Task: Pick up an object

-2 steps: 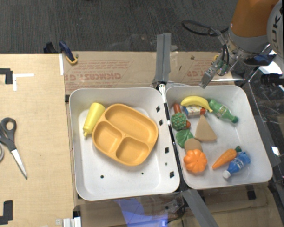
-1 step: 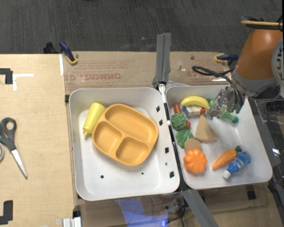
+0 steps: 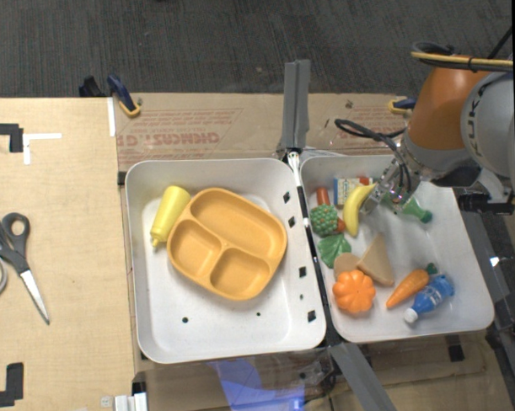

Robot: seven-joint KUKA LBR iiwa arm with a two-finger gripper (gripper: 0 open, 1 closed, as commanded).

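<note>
Here the gripper sits low in the right bin at its back, just beside the banana and touching or nearly touching it, finger state unreadable, with pumpkin, carrot and bottle nearer the front, tray in the left bin.

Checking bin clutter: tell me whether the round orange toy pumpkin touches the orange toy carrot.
Apart. The camera view shows bare white bin floor between the round orange toy pumpkin and the orange toy carrot.
</note>
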